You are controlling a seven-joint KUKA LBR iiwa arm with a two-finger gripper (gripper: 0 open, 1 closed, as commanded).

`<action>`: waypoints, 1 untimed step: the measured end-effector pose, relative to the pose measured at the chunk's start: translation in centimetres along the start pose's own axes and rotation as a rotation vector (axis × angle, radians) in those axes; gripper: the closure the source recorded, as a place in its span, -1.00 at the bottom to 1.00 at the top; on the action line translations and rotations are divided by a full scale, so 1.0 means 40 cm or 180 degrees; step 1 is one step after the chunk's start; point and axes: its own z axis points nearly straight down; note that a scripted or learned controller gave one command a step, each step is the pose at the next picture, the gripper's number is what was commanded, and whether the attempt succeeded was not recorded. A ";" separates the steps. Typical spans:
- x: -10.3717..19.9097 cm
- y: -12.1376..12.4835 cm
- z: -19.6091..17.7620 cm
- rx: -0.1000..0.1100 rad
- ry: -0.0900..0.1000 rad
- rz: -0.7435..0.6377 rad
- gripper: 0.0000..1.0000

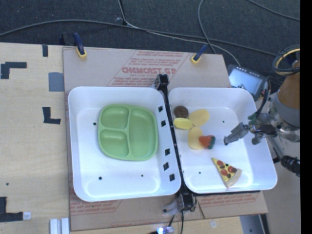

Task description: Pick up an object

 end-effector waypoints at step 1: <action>0.001 0.006 -0.015 -0.0037 -0.0008 -0.0012 -1.00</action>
